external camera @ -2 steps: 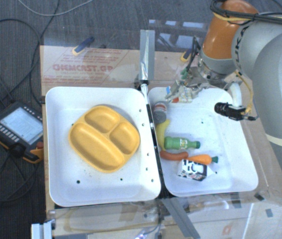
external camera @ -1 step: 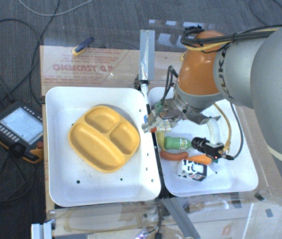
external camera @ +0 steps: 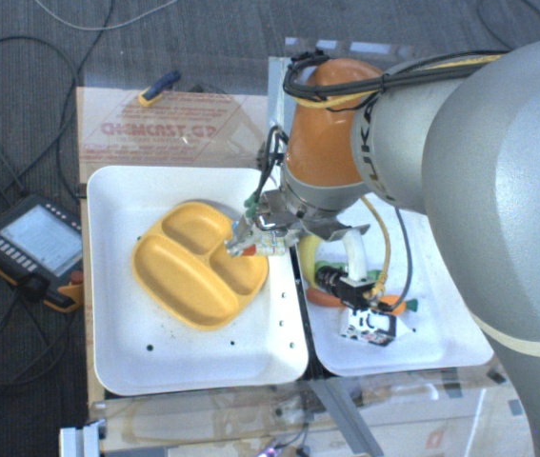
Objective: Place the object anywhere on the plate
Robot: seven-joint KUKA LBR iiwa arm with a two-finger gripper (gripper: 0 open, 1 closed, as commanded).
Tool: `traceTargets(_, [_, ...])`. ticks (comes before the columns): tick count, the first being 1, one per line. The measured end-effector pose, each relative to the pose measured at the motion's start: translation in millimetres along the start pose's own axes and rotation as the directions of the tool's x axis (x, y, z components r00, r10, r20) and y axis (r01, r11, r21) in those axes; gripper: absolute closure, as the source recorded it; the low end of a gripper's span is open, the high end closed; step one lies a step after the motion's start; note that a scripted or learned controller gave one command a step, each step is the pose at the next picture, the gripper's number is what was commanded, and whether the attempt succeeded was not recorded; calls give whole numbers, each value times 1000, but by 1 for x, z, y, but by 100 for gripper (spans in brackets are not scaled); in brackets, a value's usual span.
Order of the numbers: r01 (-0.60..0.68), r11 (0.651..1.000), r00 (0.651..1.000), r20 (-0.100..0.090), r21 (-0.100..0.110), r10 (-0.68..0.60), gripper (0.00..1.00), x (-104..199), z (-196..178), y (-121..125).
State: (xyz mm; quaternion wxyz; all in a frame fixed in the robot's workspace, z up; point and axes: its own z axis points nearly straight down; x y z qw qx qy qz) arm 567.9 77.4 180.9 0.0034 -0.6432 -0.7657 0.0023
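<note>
Plate (external camera: 193, 269): we see it, yellow and sectioned, in the left bin (external camera: 117, 350).
Gripper (external camera: 248, 239): over the plate's right edge.
Fingers: we cannot tell their state.

Left shallow white bin (external camera: 117, 350): yellow three-compartment plastic plate (external camera: 193, 265). Gripper (external camera: 249, 239) over plate's right edge. Right shallow white bin (external camera: 441, 346): orange carrot-shaped toy (external camera: 325, 299), black-and-white small item (external camera: 367, 324). Bench: grey-orange handheld pendant (external camera: 27, 246).

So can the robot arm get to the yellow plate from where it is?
Probably yes. The end effector already hangs over the right edge of the yellow plate in the left bin, and nothing lies between them.
</note>
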Motion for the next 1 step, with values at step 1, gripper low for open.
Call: traceTargets(1, [0, 1000, 1000, 0, 0, 0, 0, 0, 0, 0])
